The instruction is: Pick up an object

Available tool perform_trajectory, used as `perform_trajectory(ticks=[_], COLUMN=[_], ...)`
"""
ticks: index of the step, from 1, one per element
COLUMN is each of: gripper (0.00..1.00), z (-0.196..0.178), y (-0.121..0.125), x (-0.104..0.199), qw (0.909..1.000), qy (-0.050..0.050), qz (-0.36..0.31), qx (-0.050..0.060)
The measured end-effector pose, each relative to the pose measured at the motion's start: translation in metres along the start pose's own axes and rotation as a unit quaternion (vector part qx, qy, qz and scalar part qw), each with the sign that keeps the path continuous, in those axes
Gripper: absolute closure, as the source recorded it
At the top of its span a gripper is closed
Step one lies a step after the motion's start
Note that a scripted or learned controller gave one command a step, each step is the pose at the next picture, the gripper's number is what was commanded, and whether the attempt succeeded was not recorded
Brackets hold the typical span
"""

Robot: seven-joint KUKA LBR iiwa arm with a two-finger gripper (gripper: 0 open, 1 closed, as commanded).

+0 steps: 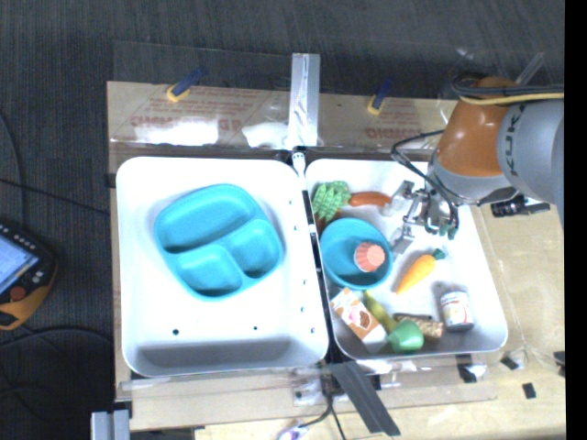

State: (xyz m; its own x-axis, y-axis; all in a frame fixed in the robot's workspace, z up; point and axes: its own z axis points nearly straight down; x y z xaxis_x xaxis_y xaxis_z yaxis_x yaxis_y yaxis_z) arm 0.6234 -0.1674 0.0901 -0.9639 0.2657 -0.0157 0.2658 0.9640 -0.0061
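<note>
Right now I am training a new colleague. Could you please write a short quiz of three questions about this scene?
1. True or false: the blue divided tray lies in the left bin.
2. Which item sits inside the blue bowl? A) carrot B) pink round piece C) small jar
3. Fill in: the gripper hovers over the ____ bin.

Key: 1 true. 2 B, the pink round piece. 3 right; the right bin also holds the carrot.
</note>
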Motion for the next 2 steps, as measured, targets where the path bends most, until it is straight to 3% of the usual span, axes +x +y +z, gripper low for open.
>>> perform_trajectory(ticks=[1,2], gripper=[0.0,0.0], z=[-0.002,-0.004], y=[0.0,-0.006], x=[0.025,0.124], qw=[0.9999,0.9991], qy=[-0.004,-0.001], qz=[0.012,0.041], qx=[0.008,0.007])
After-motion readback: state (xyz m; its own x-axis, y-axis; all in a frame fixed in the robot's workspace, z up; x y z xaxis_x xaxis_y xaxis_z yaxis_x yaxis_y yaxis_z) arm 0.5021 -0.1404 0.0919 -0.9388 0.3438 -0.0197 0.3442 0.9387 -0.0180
